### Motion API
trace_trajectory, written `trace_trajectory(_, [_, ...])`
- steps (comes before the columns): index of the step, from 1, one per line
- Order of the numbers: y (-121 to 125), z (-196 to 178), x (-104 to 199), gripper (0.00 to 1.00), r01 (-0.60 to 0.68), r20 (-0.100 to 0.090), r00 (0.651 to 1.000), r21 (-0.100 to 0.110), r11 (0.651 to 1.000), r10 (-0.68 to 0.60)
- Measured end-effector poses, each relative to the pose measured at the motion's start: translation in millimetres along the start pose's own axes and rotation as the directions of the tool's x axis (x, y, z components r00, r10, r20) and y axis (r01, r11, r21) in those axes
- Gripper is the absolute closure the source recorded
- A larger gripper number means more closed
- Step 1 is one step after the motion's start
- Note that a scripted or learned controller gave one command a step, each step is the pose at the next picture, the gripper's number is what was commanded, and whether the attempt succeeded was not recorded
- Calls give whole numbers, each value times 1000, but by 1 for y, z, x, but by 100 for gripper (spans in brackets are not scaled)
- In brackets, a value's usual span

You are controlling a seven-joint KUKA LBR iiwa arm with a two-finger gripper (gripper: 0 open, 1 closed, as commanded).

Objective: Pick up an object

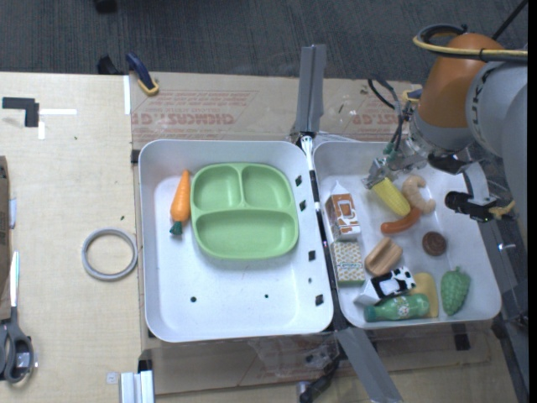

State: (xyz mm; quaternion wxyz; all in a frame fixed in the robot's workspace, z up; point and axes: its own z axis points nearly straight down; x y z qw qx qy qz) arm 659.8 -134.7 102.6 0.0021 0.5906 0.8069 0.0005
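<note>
The right bin (487, 309) holds several toy foods: a yellow corn cob (390, 197), a beige peanut-shaped piece (418, 193), an orange sausage (401, 222), a small carton (343, 215), a brown disc (434, 243), a bun (383, 256), a black-and-white toy (393, 283), a green bottle (396, 309) and a green bumpy fruit (454, 292). My gripper (379, 175) is low in the bin's far part, just above the upper end of the corn cob. Nothing shows as lifted.
The left bin (226, 300) bears a green divided plate (245, 210) with a carrot (180, 198) beside it. A metal divider bar (309, 99) runs between the bins. On the bench at left lie a tape ring (109, 253) and scissors (13, 342).
</note>
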Motion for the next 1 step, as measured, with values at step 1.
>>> trace_trajectory(1, [23,-90,74,100,-100,-1,995,2,995,100])
